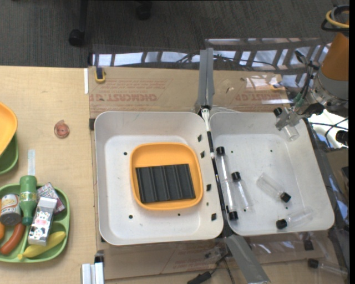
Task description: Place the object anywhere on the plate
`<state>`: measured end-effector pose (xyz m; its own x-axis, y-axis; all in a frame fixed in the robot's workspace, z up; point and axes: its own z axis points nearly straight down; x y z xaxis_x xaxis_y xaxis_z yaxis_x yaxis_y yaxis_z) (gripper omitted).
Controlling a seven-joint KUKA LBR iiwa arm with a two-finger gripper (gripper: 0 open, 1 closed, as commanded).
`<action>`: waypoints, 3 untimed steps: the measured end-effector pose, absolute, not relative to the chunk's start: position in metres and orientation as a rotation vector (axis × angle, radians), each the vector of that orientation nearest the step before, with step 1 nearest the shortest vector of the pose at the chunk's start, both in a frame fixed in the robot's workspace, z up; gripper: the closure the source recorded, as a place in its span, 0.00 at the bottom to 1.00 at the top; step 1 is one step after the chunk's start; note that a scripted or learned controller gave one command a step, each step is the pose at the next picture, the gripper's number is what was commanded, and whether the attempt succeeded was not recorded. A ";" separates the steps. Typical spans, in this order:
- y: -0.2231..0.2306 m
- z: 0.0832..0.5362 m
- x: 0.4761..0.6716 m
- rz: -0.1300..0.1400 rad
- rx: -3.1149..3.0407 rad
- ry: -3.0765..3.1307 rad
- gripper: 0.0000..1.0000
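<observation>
hand point(288, 123) over rt bin's point(260, 128) far corner, open/shut can't tell, 4 clear tubes point(273, 187) in rt bin, plate point(165, 176) in lt bin point(113, 183)

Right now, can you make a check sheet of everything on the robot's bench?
Surface: two white bins side by side, left bin, right bin.
Job's things: orange plate with a dark ridged insert in the left bin; clear tubes with black caps in the right bin.
Clutter: green tray of toy food on the wooden table.
Hand: hand at the right bin's far corner.
Cables: wires at right.
Surroundings: grey carpet.
</observation>
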<state>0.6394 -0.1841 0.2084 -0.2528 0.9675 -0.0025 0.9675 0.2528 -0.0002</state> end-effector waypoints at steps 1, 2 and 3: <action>-0.161 0.231 0.659 -0.001 1.669 2.658 1.00; -0.208 0.271 0.659 -0.001 1.274 2.866 1.00; -0.223 0.398 0.649 -0.001 1.224 2.892 1.00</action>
<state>0.6488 -0.2226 0.3978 -0.6962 0.7179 -0.0011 0.7179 0.6962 -0.0003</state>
